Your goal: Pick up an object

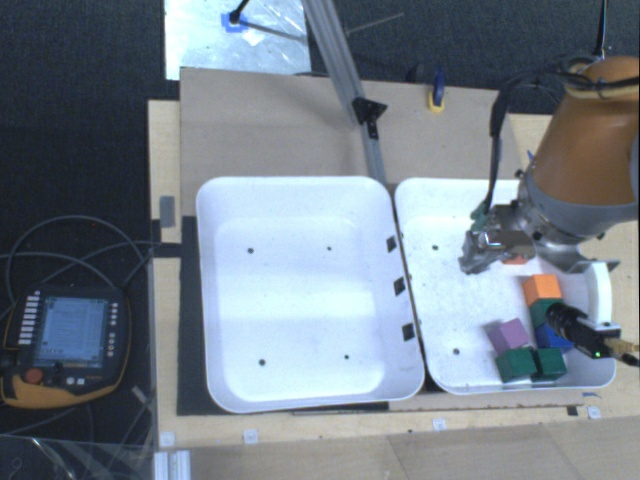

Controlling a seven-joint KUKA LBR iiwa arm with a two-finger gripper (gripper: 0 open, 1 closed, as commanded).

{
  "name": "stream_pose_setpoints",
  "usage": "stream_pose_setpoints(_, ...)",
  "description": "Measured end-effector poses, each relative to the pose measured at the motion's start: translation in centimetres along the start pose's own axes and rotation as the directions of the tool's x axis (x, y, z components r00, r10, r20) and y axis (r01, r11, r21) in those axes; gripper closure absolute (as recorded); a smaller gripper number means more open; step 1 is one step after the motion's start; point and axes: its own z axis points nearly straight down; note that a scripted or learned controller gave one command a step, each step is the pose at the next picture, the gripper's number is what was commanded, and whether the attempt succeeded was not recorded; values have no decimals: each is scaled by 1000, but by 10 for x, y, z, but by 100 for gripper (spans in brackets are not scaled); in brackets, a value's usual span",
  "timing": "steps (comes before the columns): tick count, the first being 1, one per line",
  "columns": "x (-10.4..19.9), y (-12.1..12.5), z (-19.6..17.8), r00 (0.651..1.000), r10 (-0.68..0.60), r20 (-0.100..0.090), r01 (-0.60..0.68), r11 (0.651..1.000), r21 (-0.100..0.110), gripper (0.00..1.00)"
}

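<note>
Teach pendant (65, 343): lies off the bench's left side, screen up, with cables looped around it.
Bench (270, 128): tan board that carries both bins.
Left bin (295, 303): white, touching the right bin along one long edge.
Metal pole (340, 53): slants down from the top and ends at the far edge of the bins.
Black clips (400, 286): three along the seam between the bins.
Blue clamp (437, 93): on the bench's far edge.
Right bin (440, 278): its left half is bare white floor.
End effector (480, 253): over that bare floor, near the far side. I cannot tell whether it is apart or together, and nothing shows in its grip.
Arm (590, 148): covers the right bin's far right corner.
Purple block (510, 333): leftmost of a cluster packed in the near right corner, well apart from the end effector.
Green block (517, 366): against the near wall, below the purple one.
Orange block (543, 288): farthest of the cluster and nearest the wrist.
Blue block (550, 336): wedged between its neighbours, partly hidden.
</note>
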Motion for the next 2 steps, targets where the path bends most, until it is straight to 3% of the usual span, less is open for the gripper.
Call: stream_pose_setpoints(2, 92, -6, 29, 1000, 3, 0, -3, 1000, 4, 100)
